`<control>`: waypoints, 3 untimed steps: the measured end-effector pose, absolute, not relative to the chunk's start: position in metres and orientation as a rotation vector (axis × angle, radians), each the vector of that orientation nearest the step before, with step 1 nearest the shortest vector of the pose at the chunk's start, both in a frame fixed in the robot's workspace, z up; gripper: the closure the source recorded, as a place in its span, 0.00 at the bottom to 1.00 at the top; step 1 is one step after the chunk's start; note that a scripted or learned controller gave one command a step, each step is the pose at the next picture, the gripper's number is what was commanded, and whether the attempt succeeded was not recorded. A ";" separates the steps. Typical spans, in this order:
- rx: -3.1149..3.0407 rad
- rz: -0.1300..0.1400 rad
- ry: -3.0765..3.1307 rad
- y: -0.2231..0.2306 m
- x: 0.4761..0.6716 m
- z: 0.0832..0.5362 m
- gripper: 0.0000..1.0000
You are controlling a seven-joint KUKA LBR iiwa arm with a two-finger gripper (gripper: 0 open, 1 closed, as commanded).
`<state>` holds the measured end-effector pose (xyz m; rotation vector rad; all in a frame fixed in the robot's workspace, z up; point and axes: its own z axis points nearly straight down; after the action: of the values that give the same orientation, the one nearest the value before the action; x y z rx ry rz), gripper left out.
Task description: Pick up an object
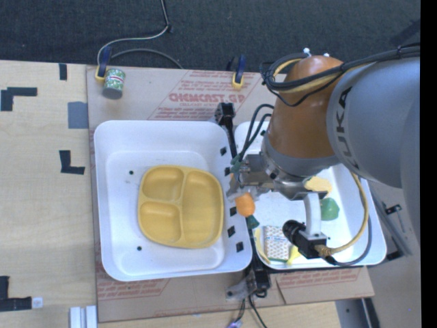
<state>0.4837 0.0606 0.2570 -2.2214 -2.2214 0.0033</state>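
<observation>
We see the hand (pixel 240 191) poised over the seam between the two white plastic bins, a small orange ball (pixel 244 204) just beneath it. Whether it grips that ball we cannot tell. The yellow compartment tray (pixel 181 206) lies flat in the left bin (pixel 109 149), apart from the reach.

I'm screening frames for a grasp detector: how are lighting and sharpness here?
Camera view: even, soft light, no harsh glare on the left bin; yellow tray reads clearly; the arm, nearest the lens, hides much of the right bin; its small items look slightly soft.
</observation>
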 end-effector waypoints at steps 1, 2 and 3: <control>-2.219 0.004 -2.221 0.074 0.483 0.252 1.00; -2.217 0.006 -2.223 0.075 0.483 0.261 1.00; -2.214 0.009 -2.223 0.075 0.483 0.271 1.00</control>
<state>0.4834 0.0751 0.2708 -2.2144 -2.2232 0.0087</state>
